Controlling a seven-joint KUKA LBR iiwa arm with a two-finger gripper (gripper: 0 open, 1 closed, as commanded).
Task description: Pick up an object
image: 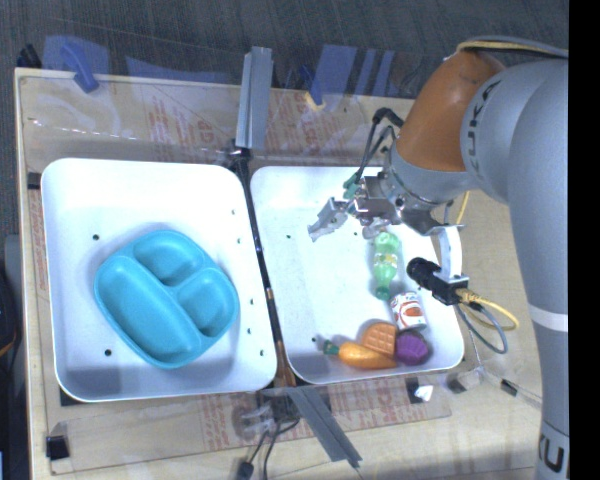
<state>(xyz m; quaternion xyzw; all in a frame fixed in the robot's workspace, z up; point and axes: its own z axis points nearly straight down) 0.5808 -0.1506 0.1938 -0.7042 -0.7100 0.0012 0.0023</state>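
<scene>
Left, blue tray [167, 295] in 1 bin [70, 183]; right, toy foods [390, 343] beneath spread, unladen fingers [332, 218].

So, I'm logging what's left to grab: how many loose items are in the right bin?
5, though more may be hidden: a green bottle mid-bin, a small can below it, then a purple piece, a waffle and a carrot along the near edge.

"KUKA" lettering on arm [500, 118], partly visible.

camera view — fixed overhead, slanted down | covers 2 bins [145, 183] | arm [500, 118] enters right
</scene>
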